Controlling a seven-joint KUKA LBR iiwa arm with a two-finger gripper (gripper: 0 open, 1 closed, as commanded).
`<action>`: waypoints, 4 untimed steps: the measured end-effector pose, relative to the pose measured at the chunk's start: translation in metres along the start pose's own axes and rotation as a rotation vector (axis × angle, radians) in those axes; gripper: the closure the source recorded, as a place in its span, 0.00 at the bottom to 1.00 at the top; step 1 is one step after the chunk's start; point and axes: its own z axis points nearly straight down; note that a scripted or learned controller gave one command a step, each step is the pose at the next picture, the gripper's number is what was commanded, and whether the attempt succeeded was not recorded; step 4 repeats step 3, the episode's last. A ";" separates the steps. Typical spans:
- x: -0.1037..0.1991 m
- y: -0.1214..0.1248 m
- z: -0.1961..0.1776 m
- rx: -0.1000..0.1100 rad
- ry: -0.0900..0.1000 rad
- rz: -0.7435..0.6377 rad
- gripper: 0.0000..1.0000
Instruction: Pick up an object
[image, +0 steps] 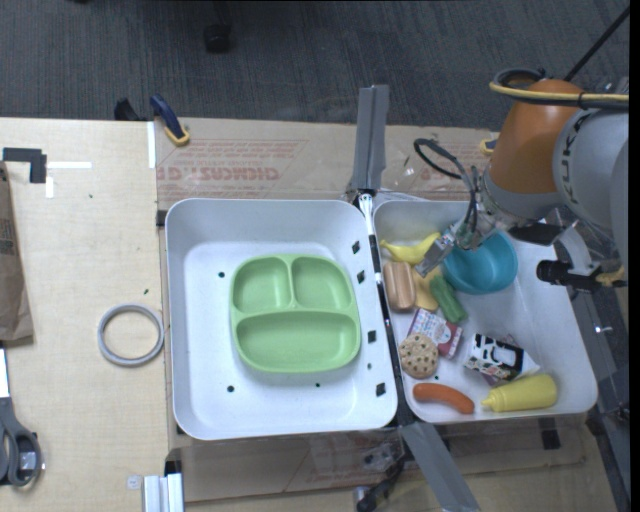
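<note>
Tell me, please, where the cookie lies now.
The cookie lies in the right bin, near its left wall, just above the red sausage and beside a small printed packet.

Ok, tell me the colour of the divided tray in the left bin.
Light green; the divided tray shows best in the camera view.

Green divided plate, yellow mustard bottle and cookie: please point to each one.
Green divided plate (296, 345), camera view, on its large lower compartment.
Yellow mustard bottle (521, 394), camera view, on its body.
Cookie (418, 353), camera view, on its centre.
</note>
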 end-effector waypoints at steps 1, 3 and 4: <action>-0.062 -0.026 0.006 -0.009 0.005 0.226 0.00; -0.054 -0.017 -0.004 -0.016 0.028 0.220 0.00; -0.054 -0.017 -0.004 -0.016 0.028 0.220 0.00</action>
